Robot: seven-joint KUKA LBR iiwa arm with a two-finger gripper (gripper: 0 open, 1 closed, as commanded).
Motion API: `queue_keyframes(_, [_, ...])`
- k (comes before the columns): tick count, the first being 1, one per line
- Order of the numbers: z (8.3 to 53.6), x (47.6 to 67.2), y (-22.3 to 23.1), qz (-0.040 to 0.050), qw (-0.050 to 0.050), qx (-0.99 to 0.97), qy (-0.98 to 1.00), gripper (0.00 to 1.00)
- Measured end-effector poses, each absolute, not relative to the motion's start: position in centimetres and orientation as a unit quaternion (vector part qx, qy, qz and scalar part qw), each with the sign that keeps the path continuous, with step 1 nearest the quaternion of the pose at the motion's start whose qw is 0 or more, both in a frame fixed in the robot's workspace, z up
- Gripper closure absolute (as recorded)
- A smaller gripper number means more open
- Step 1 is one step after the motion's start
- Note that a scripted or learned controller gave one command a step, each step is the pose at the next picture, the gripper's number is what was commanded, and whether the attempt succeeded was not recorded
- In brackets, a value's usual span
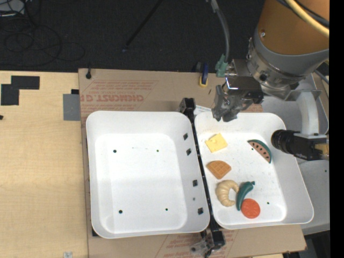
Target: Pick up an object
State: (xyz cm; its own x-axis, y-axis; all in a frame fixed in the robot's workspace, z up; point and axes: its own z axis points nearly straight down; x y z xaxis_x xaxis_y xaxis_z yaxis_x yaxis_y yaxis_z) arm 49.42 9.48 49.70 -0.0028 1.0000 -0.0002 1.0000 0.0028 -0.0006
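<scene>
You have five candidates, all in the right bin (290,144), and I place each against the cheese (216,142), the yellow wedge at that bin's upper left.

Nearest the camera, the tomato (250,208) lies well below and to the right of the cheese, touching the green pepper (244,191), which leans against the croissant (226,192). That cluster is crowded. The waffle (218,169) sits just below the cheese, apart from it. The watermelon slice (260,150) lies to the cheese's right, well apart, its long axis slanting down to the right.

The cheese lies flat with clear floor around it.

Farthest back, the gripper (228,109) hangs over the bin's rear rim, just above and slightly right of the cheese. Nothing is seen between its fingers; how far apart they stand cannot be told.

Judgement: the cheese is the nearest target; the move is short, toward the camera and down.
</scene>
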Motion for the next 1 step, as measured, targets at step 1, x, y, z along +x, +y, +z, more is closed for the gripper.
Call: queue_keyframes(1, [53.96,51.82,11.24,-0.0006,0.0,-0.706,-0.708,1.0])
